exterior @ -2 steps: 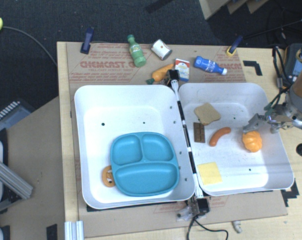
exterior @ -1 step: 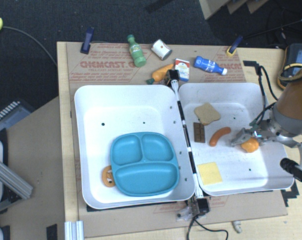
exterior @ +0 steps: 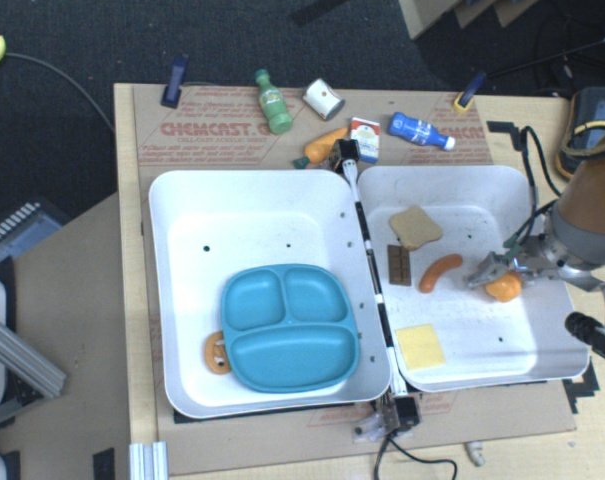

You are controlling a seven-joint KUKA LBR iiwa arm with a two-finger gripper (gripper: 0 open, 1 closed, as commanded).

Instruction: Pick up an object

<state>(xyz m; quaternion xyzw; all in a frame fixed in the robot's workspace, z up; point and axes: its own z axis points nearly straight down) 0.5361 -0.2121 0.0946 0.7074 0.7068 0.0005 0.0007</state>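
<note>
Desk bears two white bins; tool [exterior: 494, 271] low in right bin [exterior: 462, 183], touching orange fruit [exterior: 504, 288], positioned for pick; grip state unclear.

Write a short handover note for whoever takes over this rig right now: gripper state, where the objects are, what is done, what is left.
Gripper: low in the right bin, right beside the small orange object; whether it grips it cannot be told.
Right bin also holds: toast slice, brown bar, sausage, yellow square.
Left bin: blue divided plate, pretzel at its left edge.
Done: arm is at the orange object.
Left: confirm a grasp, then lift.
</note>
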